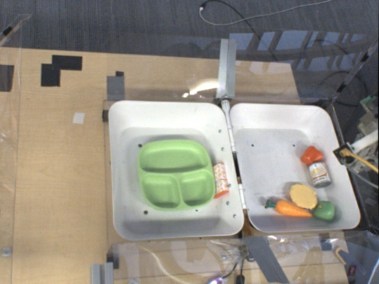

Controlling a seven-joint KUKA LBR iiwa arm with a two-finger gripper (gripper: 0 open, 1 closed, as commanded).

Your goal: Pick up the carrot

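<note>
The carrot (289, 209) lies near the front edge of the right bin (266, 129), long axis roughly along that edge, green top toward the divider, touching a round cracker (303, 196); the gripper's state cannot be told.

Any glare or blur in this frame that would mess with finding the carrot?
Camera view: a bright glare patch sits on the bench just above the left bin, away from the carrot. The carrot is evenly lit and sharp against the right bin floor, touching a round yellow piece. Reflections streak the clear panel at top right.
</note>
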